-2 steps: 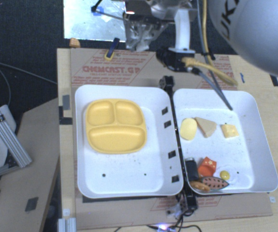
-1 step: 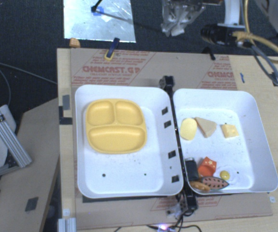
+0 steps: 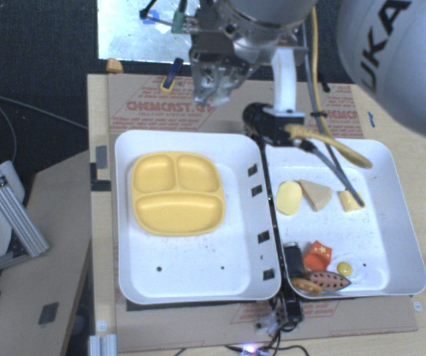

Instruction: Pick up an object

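Above the far rim of the bins, the big grey arm with an orange band (image 3: pixel 390 43) reaches in from the right and hangs over the brown cardboard sheet with red print (image 3: pixel 147 107) that covers the surface under both bins. My guess is that it is parked there, off to the back, so the camera gets an open look at the contents before a pick.

The left shallow white bin (image 3: pixel 190 269) holds one thing, a yellow plastic tray with three compartments (image 3: pixel 177 193), lying flat and right way up near the bin's middle. It is wide and low, so I would judge it a poor fit for a two-finger grasp except at its rim.

The right shallow white bin (image 3: pixel 394 221) carries the smaller candidates. A tan wedge (image 3: pixel 317 194) lies touching or just beside a pale yellow oval piece (image 3: pixel 289 197), with a small yellow block (image 3: pixel 350 200) near it on the other side. Close to the near rim sit a brown speckled oblong piece (image 3: pixel 324 280), a red angular piece (image 3: pixel 318 256) and a small yellow round piece (image 3: pixel 344 269), crowded together. They look simply scattered, not arranged.

The tool (image 3: pixel 214 87) hangs over the cardboard behind the left bin, well apart from every object. Nothing shows in it, and I cannot tell whether it is open or closed.
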Available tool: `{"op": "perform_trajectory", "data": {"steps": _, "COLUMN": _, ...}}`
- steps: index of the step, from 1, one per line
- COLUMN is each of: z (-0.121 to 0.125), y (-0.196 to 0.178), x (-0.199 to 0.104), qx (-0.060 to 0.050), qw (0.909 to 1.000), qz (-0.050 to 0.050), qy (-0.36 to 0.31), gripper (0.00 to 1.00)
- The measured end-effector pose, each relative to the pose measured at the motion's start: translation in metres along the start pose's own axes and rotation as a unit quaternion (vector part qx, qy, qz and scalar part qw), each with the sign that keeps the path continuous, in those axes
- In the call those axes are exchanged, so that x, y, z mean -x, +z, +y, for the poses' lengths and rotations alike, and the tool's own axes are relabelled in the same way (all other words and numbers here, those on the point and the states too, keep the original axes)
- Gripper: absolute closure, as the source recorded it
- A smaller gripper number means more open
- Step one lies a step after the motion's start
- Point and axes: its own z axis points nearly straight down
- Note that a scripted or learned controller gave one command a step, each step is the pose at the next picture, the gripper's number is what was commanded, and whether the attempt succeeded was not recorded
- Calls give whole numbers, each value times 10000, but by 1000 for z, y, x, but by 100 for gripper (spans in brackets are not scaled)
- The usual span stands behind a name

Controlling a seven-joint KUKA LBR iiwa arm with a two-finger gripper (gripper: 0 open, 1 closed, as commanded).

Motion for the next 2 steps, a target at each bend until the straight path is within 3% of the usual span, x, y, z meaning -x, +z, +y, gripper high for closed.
{"op": "perform_trajectory", "data": {"steps": 1, "z": 3, "y": -35, "x": -1, "qx": 46, "qw": 10000, "qz": 1, "qy": 36, "gripper": 100}}
{"op": "perform_trajectory", "data": {"steps": 2, "z": -9, "y": 39, "x": 31, "qx": -7, "qw": 10000, "qz": -22, "qy": 69, "gripper": 100}}
